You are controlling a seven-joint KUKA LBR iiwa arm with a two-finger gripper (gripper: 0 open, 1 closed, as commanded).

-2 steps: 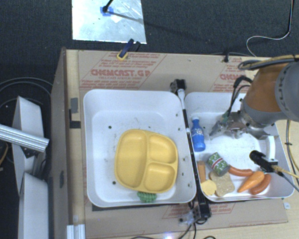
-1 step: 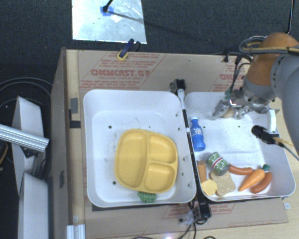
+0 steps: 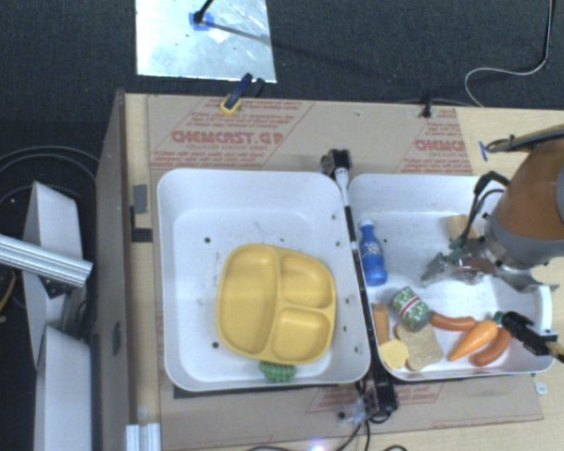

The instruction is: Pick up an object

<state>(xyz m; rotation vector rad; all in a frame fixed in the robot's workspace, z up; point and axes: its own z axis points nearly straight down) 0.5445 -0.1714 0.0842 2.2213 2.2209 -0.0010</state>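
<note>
Bins sit side by side on the tabletop [image 3: 263, 130], whose bare surface shows as printed cardboard along the far edge. The left bin [image 3: 183, 252] holds a yellow sectioned plate [image 3: 274, 302] toward its near right, with a small green object [image 3: 278, 372] peeking out from under the plate's near edge. The right bin [image 3: 404, 195] carries the pickable things: a blue bottle with a white cap [image 3: 370, 252] lies along its left wall, a green can [image 3: 412, 308] lies tilted near the middle, and toward the near edge lie a slim orange piece [image 3: 382, 323], a pale yellow disc [image 3: 394, 353], a beige slice [image 3: 423, 348], a sausage [image 3: 453, 323] and a carrot [image 3: 474, 339]. The claw [image 3: 448, 266] hangs low over the right bin's middle, just beyond the can, with nothing visibly between its tips; how far apart they stand cannot be told.
</note>
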